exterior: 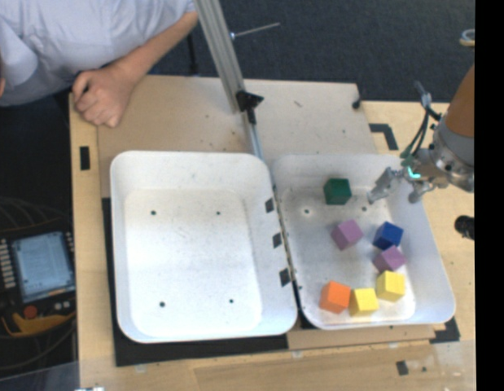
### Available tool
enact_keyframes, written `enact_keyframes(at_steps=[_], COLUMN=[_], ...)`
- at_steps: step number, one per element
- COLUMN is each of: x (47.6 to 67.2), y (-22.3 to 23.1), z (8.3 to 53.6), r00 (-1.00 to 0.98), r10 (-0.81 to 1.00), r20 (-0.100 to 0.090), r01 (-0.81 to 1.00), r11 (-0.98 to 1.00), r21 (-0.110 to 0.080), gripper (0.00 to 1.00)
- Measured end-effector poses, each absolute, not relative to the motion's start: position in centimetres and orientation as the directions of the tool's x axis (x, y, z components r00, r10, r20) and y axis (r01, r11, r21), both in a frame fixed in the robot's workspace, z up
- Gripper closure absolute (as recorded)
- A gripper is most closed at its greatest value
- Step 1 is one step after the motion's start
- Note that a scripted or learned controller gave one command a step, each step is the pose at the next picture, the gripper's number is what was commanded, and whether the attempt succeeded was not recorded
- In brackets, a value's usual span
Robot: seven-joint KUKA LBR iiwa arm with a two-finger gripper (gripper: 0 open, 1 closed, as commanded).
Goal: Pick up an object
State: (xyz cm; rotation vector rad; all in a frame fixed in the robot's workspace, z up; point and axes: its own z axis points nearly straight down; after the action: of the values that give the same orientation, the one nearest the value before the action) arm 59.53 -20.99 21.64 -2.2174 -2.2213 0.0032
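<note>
Seven small coloured foam cubes are scattered; the spread, empty end effector is best lowered squarely over the isolated dark green cube, upper middle.

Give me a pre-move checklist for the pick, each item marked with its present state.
1. Blocks available in the right bin: ok, seven lie there, among them a green block and a blue block.
2. Pincer over the right bin: ok, near its upper right part.
3. Nothing between the fingers: ok, they stand apart with no block in them.
4. Pincer lined up on a block: not ok, it sits between the green and blue blocks.
5. Height above the bin floor: cannot tell.
6. Person's hand away from the bins: ok, it rests on the bench's far left corner.
</note>
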Motion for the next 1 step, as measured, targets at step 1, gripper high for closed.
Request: enact_keyframes(at_steps=[1], x=[59.62], y=[-21.02], z=[21.91], r00=[-0.004], r10=[1.0], r20=[-0.002], r01=[1.0], r11=[0.004], r21=[0.0], gripper=[0.0])
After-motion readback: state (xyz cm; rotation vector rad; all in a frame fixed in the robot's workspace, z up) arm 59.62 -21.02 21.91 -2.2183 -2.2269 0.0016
